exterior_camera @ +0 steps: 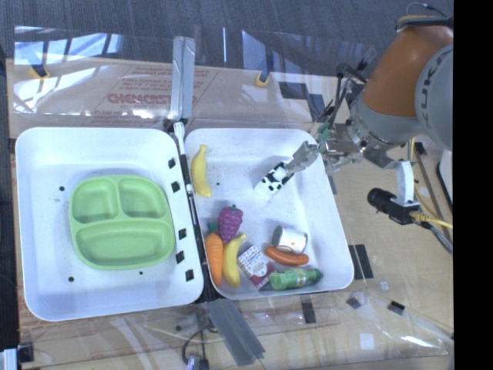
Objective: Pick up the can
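Hovering near the right white bin [327,206], the hand [302,157], whose opening I could not tell, needed to descend squarely over the small silver can [290,239] lying beside the orange sausage [286,257].

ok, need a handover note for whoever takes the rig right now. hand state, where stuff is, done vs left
Hand: over the upper middle of the right bin, at a black-and-white cow-patterned item; I cannot tell whether it grips it.
Can: lying on its side in the right bin's lower part, just above the hot dog and green bottle, apart from the hand.
Also in the right bin: banana, grapes, carrot.
Left bin: green divided plate.
Done: nothing, the can is not yet picked.
Left: move the hand down-right to the can, grasp, lift.
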`<act>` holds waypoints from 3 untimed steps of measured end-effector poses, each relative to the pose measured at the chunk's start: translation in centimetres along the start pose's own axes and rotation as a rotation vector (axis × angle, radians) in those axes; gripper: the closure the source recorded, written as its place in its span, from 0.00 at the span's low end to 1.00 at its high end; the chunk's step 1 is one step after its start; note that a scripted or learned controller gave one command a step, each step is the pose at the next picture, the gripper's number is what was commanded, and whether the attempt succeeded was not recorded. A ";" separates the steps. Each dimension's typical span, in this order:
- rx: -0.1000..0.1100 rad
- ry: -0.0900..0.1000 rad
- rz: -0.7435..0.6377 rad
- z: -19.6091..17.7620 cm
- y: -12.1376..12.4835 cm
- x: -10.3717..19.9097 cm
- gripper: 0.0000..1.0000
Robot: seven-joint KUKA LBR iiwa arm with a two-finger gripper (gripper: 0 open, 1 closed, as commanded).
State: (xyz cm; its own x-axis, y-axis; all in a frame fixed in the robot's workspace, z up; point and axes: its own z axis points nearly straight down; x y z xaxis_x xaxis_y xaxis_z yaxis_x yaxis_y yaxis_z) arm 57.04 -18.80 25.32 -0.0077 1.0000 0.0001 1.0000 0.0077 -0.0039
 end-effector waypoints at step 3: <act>-0.001 0.001 -0.218 11.7 -9.2 -2.2 0.00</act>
State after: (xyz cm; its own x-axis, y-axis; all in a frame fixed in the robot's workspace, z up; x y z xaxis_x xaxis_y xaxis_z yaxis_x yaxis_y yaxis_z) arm 47.77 -21.05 13.64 -0.2235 0.9747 0.0022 0.9747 0.2236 -0.0024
